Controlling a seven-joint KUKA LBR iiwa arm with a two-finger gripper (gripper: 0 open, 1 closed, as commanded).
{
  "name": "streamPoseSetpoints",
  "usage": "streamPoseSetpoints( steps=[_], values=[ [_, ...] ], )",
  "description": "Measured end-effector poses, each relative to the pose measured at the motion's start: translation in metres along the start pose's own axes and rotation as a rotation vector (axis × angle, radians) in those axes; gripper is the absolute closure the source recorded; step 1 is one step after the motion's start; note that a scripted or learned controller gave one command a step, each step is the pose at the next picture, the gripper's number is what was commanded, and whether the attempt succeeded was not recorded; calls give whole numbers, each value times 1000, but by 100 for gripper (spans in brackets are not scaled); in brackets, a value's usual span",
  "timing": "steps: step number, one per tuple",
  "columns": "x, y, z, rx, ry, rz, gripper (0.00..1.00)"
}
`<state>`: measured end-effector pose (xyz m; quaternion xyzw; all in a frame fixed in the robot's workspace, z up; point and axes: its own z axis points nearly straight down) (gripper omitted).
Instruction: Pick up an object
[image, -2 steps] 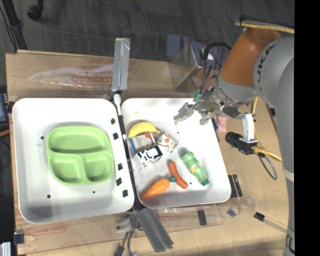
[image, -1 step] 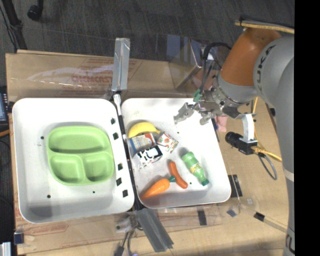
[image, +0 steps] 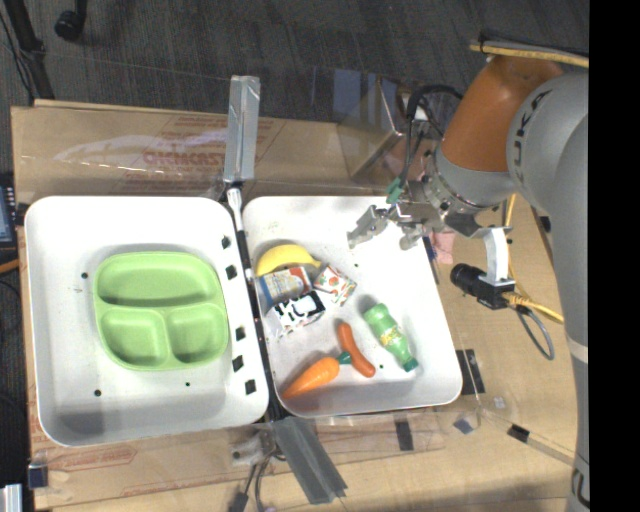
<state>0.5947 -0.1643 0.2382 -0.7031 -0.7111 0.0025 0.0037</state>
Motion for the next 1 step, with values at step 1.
streamPoseSetpoints(
  steps=[1],
  values=[
    [1, 1, -6, 6, 2, -8, 100]
  ],
)
